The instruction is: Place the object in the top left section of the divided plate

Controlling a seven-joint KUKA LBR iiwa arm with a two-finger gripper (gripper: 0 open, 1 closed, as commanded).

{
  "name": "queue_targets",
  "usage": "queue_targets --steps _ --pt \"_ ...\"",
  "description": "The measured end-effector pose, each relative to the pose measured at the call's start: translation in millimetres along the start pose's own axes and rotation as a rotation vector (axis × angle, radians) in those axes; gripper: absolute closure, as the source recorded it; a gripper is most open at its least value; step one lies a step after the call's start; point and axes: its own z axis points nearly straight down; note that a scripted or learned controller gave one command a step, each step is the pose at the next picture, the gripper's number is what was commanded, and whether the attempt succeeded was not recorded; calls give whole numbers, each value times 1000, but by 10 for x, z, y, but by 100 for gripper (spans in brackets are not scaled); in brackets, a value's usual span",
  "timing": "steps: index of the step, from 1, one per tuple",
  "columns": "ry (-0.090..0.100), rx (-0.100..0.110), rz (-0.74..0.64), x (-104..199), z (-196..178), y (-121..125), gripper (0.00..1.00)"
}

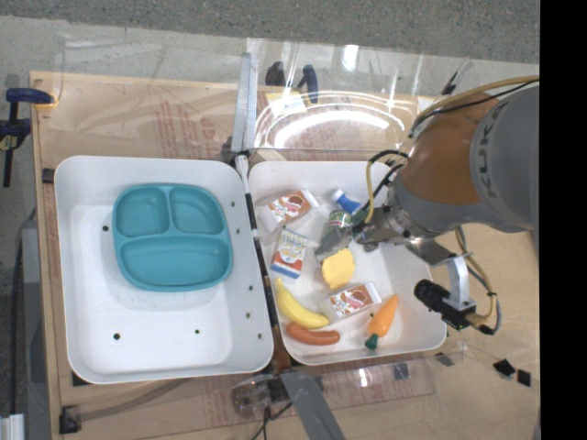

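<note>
A wooden bench carries two white bins. The gripper (341,230), its state unclear, hovers in the right bin (417,337) over a cheese wedge (337,269), probably light, stiff, graspable across flat sides; the plate (171,236) waits left.

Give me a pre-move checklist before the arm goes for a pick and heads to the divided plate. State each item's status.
1. Target section free: the top left section of the teal divided plate holds nothing. Ok.
2. Plate seated: it lies flat in the left bin. Ok.
3. Objects available: milk cartons, cheese wedge, banana, sausage and carrot lie in the right bin. Ok.
4. Gripper position: low over the right bin, near a bottle. Ok.
5. Object held: nothing visible between the fingers. Cannot tell.
6. Path to plate: the bin walls between the two bins must be cleared. Not ok yet.
</note>
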Motion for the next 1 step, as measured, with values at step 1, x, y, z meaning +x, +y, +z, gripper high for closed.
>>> queue_targets --steps 1 --pt "1 1 13 824 91 321 100"
